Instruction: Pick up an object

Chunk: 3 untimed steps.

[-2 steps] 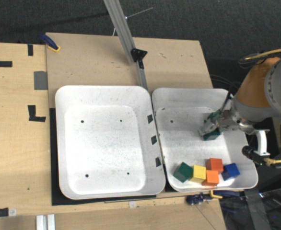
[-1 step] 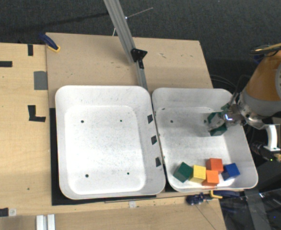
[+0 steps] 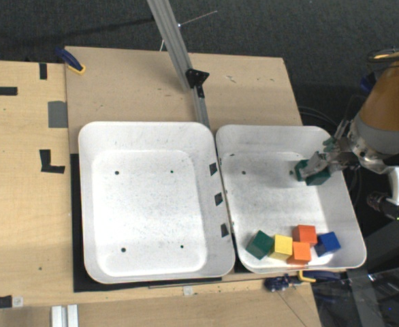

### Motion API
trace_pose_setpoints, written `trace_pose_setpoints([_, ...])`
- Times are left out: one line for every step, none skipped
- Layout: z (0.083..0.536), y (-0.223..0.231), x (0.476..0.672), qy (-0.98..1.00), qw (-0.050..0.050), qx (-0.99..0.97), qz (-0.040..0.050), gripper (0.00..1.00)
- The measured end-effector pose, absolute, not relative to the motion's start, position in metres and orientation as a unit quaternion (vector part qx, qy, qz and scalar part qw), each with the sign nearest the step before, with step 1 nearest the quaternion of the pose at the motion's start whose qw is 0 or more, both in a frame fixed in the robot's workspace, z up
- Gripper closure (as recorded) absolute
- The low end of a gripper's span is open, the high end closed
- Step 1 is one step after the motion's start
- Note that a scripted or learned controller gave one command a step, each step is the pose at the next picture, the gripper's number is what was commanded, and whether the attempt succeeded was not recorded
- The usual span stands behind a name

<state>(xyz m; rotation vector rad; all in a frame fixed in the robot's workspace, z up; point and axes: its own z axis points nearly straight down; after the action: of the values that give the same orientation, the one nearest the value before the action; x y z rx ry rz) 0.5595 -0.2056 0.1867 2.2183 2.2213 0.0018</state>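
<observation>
Over the right-hand shallow white bin [image 3: 254, 182], near its upper right corner, the grey arm with its orange band [image 3: 383, 107] reaches in, and its dark green-tipped gripper [image 3: 311, 171] hangs low above bare bin floor. From this slanted view I cannot tell how the jaws stand, nor whether anything sits between them. The things to pick lie well apart from it, clustered along the near edge of the same bin: a dark green block [image 3: 259, 244] at the left, a yellow block [image 3: 282, 244] touching it, an orange block [image 3: 300, 252] just beside that, a second orange-red block [image 3: 306, 234] behind, and a blue block [image 3: 327, 242] at the right end. The left-hand white bin [image 3: 145, 196] sits beside it on the pale wooden worktop [image 3: 22, 182]. These blocks look like small, stiff, light cubes with flat painted faces, so I judge they will neither crush nor sag, though smooth sides may slip if pinched off-centre or by a corner. The blue block seems the easiest choice, since its outer side stands free; taking it across two opposite flat faces would be soundest. The packed middle ones leave little room for a jaw to slide between neighbours, and a descent there may only shove the row against the bin wall.
</observation>
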Motion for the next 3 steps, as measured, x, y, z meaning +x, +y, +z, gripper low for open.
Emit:
trace_pose_setpoints([0.216, -0.205, 0.56, 0.708, 0.001, 0.707, 0.0004, 1.0])
trace_pose_setpoints([0.218, -0.159, 0.569, 0.709, -0.001, 0.705, 0.0004, 1.0])
trace_pose_setpoints([0.226, -0.114, 0.59, 0.709, -0.001, 0.705, 0.0006, 1.0])
